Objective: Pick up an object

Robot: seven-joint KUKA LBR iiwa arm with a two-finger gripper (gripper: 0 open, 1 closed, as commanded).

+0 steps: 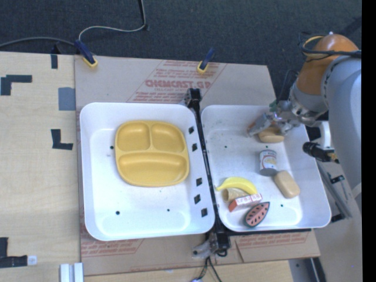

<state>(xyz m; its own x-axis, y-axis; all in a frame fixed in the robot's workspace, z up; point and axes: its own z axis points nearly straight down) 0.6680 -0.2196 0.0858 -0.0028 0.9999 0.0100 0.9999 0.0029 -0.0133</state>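
My gripper hangs low over the far part of the right bin, at the end of the grey arm with the orange band. Just below it, touching or nearly touching, lies a tan bread-like piece. Further toward the front sit a small grey can, a tan oblong block, a yellow banana, a small red and white packet and a reddish-brown oval item.
The left bin holds a yellow divided plate. A black divider strip runs between the bins. Both bins rest on cardboard, held by yellow clamps at the far edge.
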